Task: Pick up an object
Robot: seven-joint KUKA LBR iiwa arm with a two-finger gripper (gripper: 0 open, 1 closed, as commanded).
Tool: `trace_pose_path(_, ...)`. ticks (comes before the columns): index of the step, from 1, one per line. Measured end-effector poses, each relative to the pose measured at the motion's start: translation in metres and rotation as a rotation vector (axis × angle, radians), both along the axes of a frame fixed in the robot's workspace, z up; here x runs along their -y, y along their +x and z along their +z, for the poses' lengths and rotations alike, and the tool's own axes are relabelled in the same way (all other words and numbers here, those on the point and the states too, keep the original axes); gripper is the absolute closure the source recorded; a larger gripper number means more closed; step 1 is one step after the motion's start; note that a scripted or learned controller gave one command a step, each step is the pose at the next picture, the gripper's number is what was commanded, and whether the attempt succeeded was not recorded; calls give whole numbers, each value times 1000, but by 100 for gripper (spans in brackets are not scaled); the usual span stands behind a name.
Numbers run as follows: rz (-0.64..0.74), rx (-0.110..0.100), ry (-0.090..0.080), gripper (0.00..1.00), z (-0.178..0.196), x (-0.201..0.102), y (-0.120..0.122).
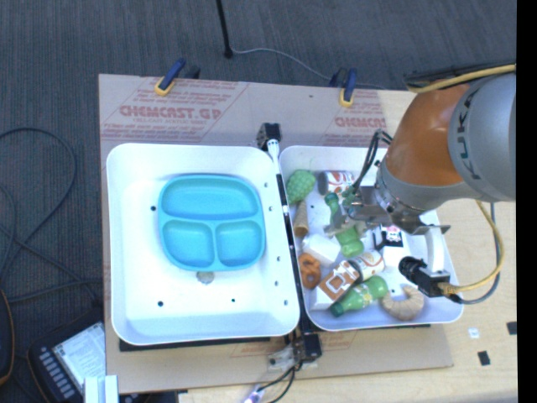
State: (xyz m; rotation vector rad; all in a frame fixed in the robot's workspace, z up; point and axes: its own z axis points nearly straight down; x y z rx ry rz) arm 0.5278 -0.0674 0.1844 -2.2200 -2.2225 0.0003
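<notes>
- The arm (453,141) reaches in from the right and hangs over the right bin (436,313), its orange band above the wrist covering the far right part of that bin.
- The gripper (357,212) sits low over the middle of the clutter; whether it is open or closed cannot be told, since the wrist body and the objects around it hide the tips.
- No object shows clearly held, so the judgement is that the step in hand is the reach or descent onto a target, not the lift.
- The likeliest target is the small green piece (349,243) just near of the gripper, with a white block (320,248) beside it on the left.
- Other candidates lie close by: a green leafy toy (300,184) at the far left of the bin, a pretzel (310,269) near the left wall, a green bottle (362,295) lying on its side at the near edge, and a tan lump (404,306) to its right.
- The left bin (126,225) carries a blue divided tray (211,222), well apart from the arm.
- The next move calls for settling on one piece among tightly packed neighbours, closing on it alone, then rising straight up.
- The risk is nudging adjacent items or closing on nothing.
- Both bins rest on a board on the desk (487,359).
</notes>
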Motion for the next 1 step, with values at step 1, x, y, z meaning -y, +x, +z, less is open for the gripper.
trace_pose_path(1, 0, -2, 0, 100, 9, 0, 0)
